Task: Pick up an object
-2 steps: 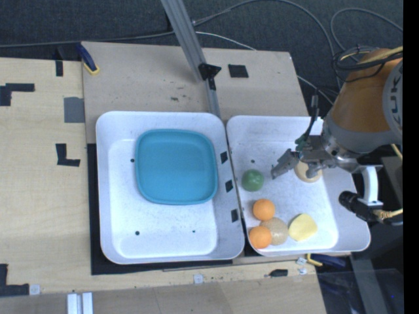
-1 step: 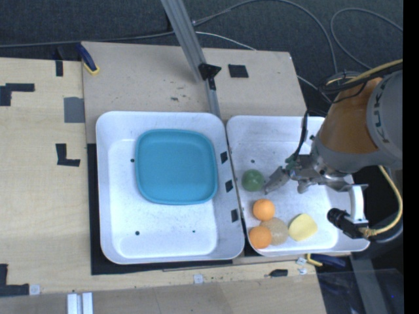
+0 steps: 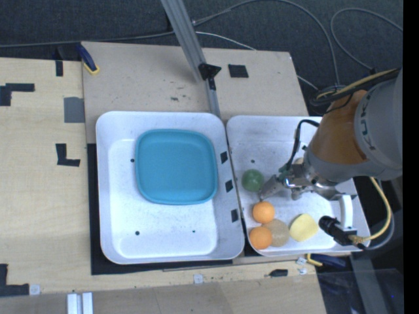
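Observation:
In the right bin (image 3: 262,136) lie a dark green ball (image 3: 253,179), two orange balls (image 3: 264,212) (image 3: 260,237), a beige round object (image 3: 279,231) and a yellow object (image 3: 304,227). My gripper (image 3: 273,187) hangs low in this bin, just right of the green ball and above the upper orange ball. One grey finger (image 3: 270,190) points left toward the green ball. Nothing shows between the fingers.
The left bin (image 3: 118,241) holds a turquoise square plate (image 3: 175,166). A grey metal pole (image 3: 190,38) slants down from the top to the wall between the bins. Cables run across the dark floor at the upper right.

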`<state>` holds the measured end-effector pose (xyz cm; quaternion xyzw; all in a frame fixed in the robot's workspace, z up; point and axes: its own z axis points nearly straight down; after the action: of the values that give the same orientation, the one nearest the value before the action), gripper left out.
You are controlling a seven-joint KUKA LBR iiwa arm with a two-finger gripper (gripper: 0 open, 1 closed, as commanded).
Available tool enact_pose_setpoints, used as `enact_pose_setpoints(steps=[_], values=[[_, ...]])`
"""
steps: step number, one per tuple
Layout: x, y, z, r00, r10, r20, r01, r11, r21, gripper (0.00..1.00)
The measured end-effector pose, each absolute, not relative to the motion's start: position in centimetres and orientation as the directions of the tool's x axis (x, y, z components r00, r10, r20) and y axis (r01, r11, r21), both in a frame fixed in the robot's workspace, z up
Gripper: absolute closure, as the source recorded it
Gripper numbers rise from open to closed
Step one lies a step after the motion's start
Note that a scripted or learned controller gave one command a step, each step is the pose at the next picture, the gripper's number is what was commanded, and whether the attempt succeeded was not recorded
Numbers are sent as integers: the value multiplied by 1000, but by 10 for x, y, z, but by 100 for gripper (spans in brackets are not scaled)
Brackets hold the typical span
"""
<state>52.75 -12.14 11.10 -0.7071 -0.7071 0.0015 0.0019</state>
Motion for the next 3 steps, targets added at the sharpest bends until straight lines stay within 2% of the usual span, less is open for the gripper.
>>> enact_pose_setpoints(steps=[1,2,3], values=[[528,-121,89,0,1000,-1,1000,0,0,0],[529,-122,101,0,1000,-1,1000,0,4,100],[532,-127,161,0,1000,-1,1000,0,4,100]])
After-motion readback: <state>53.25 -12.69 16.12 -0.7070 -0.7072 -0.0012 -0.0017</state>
